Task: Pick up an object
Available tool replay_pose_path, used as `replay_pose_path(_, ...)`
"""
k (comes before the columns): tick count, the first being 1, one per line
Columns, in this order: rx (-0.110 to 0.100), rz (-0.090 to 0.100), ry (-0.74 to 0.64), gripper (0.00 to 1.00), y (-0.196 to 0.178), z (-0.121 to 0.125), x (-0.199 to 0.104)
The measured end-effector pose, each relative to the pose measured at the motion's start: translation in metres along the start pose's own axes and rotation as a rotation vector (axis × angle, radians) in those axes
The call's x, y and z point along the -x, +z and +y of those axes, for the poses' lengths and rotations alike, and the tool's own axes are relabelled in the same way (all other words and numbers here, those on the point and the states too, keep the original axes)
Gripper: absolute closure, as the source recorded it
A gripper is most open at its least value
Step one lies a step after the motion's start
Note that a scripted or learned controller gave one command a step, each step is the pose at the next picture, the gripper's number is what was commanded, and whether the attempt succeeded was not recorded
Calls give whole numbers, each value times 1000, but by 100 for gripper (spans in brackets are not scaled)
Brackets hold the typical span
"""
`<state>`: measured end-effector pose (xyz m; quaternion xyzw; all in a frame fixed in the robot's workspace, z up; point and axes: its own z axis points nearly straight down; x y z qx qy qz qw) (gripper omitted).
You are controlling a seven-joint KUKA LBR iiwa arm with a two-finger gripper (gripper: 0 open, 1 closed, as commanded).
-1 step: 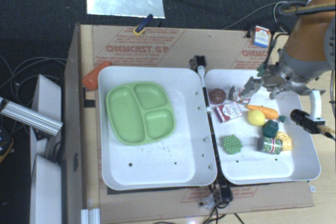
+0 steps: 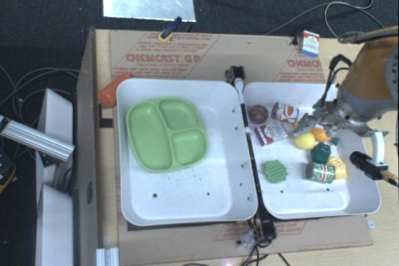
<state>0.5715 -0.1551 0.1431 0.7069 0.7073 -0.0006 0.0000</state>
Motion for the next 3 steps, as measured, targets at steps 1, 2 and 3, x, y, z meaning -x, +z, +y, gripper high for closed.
replay_pose_path(1, 2, 0, -1, 0, 59, -5, 0)
replay_pose_path(2, 4, 1, -1, 100, 48, -4, 1)
replay_pose_path(3, 7, 1, -4, 100, -66, 12, -57)
